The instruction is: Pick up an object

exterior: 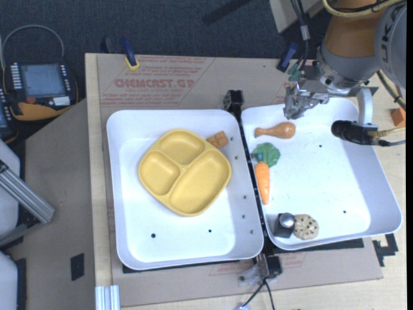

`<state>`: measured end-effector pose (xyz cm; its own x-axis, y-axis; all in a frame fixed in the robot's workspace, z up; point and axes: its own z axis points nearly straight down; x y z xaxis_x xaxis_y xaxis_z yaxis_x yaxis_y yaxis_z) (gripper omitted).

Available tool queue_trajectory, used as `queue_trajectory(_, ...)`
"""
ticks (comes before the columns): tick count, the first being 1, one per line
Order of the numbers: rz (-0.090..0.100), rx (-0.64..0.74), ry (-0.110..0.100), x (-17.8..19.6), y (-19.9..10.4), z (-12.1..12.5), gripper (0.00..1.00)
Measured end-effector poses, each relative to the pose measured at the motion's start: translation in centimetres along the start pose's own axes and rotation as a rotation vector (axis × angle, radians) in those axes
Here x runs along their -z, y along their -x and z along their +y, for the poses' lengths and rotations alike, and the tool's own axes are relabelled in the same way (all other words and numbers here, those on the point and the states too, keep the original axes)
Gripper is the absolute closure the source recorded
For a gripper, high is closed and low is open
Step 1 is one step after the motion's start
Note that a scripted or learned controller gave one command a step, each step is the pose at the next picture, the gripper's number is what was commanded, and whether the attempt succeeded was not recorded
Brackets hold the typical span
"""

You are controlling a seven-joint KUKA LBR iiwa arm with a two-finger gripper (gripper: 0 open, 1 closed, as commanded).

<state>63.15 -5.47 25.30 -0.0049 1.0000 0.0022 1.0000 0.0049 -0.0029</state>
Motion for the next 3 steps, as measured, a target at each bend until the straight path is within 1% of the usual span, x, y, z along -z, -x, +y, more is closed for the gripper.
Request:
queue_trajectory(2,0.000,0.000,-0.003,-2.9,-8.3,-5.7,1.00)
queue_trajectory(3,0.001,0.001,-0.001,-2.2,-13.1,-8.0,1.00)
